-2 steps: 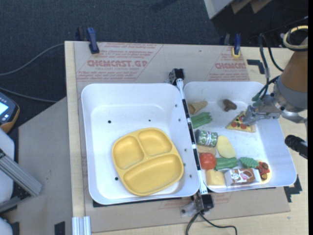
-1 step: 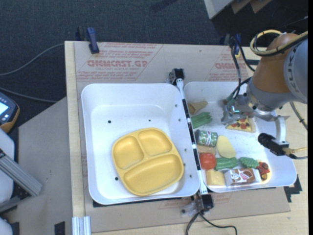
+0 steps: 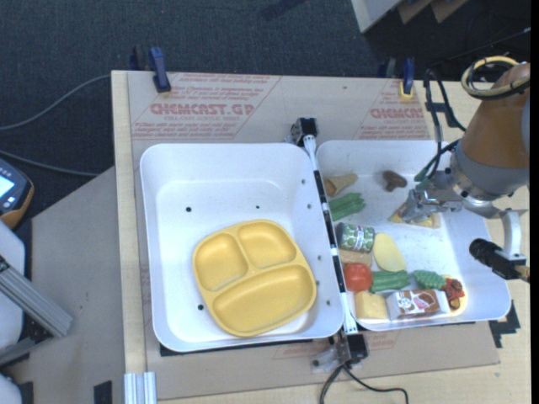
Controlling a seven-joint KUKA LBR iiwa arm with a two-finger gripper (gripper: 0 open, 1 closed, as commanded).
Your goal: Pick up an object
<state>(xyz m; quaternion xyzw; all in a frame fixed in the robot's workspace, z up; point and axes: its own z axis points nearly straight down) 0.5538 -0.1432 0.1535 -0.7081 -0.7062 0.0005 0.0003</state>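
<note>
The arm (image 3: 497,133) reaches into the right bin (image 3: 370,151) from the right, and its gripper (image 3: 418,207) sits low over the bin floor at the upper middle; whether it is spread or pressed together cannot be told, because the metal tip is too small and cluttered to read. Nothing is seen lifted clear of the bin, so the pick appears not yet done: judged from this view, the approach is made and the grasp and lift are left. The candidate things all lie in this bin. A pale yellow piece (image 3: 428,220) lies right under the gripper, touching or nearly so, and is the likeliest target. A small brown lump (image 3: 393,178) lies just up and left of the gripper, and a tan wedge (image 3: 342,182) farther left near the bin's edge. A green leafy piece (image 3: 347,205) and a small can (image 3: 356,238) lie to the left and below; a yellow oval (image 3: 388,252), a red tomato (image 3: 357,276), a green pod (image 3: 402,279) and a printed carton (image 3: 418,302) lie well below it. The left bin (image 3: 168,175), far to the gripper's left, holds 1 yellow divided plate (image 3: 253,276). Both bins rest on a brown board (image 3: 219,108) clamped by 2 blue clips (image 3: 157,66), above dark carpet (image 3: 168,15).
</note>
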